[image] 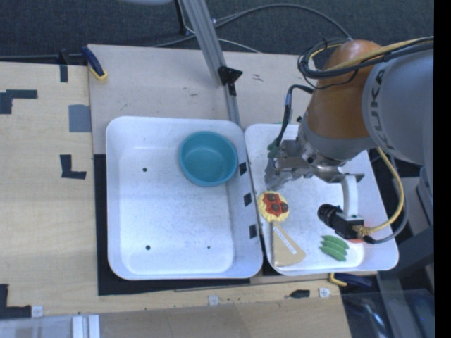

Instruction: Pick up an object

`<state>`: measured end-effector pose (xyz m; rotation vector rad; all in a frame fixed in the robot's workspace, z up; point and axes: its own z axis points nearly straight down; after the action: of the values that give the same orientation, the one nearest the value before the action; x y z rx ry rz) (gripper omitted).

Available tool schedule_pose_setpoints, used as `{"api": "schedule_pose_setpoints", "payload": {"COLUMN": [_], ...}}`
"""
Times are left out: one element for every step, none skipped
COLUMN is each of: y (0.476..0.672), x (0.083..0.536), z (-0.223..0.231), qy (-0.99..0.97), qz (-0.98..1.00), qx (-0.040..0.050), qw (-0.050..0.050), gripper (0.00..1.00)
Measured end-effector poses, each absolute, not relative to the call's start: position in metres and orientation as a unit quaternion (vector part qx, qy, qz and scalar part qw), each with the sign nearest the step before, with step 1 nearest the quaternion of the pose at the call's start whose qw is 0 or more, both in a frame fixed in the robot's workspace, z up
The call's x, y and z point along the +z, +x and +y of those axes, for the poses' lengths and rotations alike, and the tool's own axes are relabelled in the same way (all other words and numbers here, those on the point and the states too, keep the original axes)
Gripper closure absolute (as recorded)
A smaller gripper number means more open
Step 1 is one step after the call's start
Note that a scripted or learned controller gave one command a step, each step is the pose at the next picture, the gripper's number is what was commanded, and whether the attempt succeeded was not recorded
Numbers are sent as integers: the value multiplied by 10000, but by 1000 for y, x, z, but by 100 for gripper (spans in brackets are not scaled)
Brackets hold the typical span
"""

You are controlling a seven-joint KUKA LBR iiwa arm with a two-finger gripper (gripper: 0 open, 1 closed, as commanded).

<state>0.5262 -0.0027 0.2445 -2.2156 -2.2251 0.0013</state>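
Claw (pixel 276 177) sits low over the right bin (pixel 377 258), near its left wall; fingers blurred against the mechanism, can't tell if they're apart or together, nothing visibly between them. Pizza slice toy (pixel 277 224) lies just below the claw in frame, red-topped end nearest it, tan point aimed away toward the bin's near edge. Green pea pod (pixel 334 247) further out, down and right of the claw. Blue bowl (pixel 208 158) is left of the claw, across the divider, in the left bin (pixel 141 252).
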Motion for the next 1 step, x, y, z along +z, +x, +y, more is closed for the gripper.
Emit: {"api": "schedule_pose_setpoints", "payload": {"y": [515], "x": [242], "z": [52], "qy": [-7054], "qz": [-7089], "qx": [2], "qw": [8], "gripper": [100]}}
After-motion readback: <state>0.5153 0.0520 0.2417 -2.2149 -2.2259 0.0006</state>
